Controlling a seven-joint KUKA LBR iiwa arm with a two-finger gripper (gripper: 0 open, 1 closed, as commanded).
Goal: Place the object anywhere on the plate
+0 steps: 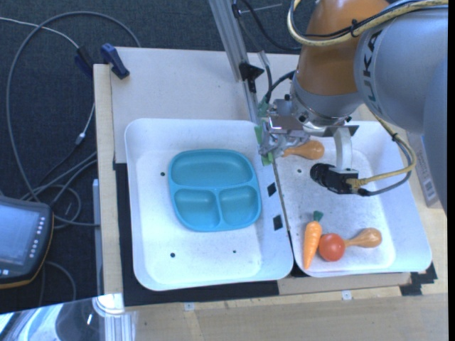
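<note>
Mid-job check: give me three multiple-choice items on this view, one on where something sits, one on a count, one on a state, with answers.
1. Where is the blue plate?
A. left bin
B. right bin
C. off the bench

2. How many compartments does the plate have?
A. two
B. three
C. five

3. What lies on the plate?
A. the carrot
B. the tomato
C. nothing yet

Answers:
1 A, it rests in the left bin.
2 B, one wide section above two smaller ones.
3 C, the toy carrot and red tomato lie together in the right bin, near the front; the pincer hangs at the divider between bins.
</note>
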